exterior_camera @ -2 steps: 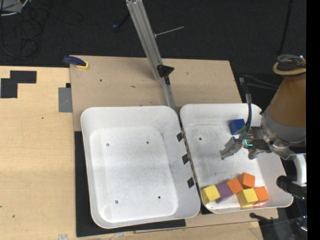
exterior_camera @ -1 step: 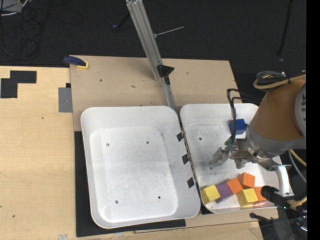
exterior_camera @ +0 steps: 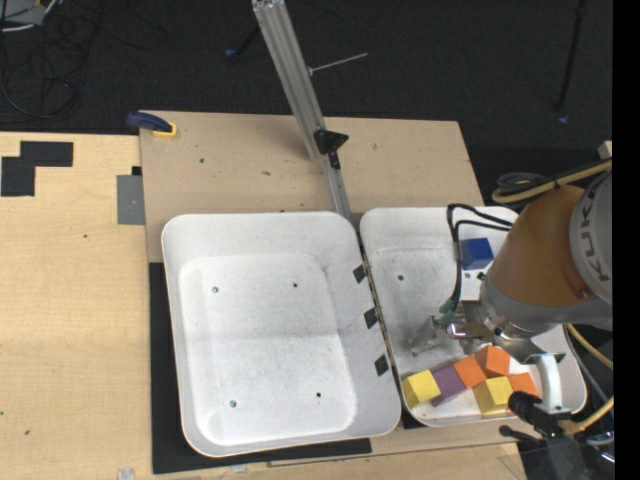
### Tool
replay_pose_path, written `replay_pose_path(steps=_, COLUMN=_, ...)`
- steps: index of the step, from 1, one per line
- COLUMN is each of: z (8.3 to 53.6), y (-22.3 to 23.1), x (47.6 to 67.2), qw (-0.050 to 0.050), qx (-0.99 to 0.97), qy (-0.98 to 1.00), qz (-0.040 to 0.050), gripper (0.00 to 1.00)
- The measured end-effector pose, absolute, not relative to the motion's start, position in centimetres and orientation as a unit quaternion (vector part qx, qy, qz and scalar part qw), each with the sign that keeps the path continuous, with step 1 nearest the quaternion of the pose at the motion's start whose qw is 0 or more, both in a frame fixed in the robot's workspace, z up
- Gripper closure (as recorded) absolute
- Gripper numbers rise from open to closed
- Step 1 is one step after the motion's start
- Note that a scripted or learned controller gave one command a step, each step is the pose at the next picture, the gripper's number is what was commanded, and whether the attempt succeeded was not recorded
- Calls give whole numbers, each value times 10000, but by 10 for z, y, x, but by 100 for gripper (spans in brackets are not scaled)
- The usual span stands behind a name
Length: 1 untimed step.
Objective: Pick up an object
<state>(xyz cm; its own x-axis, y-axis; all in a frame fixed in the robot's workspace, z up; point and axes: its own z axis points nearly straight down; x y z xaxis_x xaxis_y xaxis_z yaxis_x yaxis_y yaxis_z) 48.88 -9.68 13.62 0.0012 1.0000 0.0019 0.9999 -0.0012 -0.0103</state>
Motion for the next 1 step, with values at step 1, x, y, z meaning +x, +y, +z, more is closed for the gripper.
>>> replay_pose_path(steps=1, z=91, y=-96, x=490, qw=2, qx=-7076, qy=-7066, qz=-6, gripper=0)
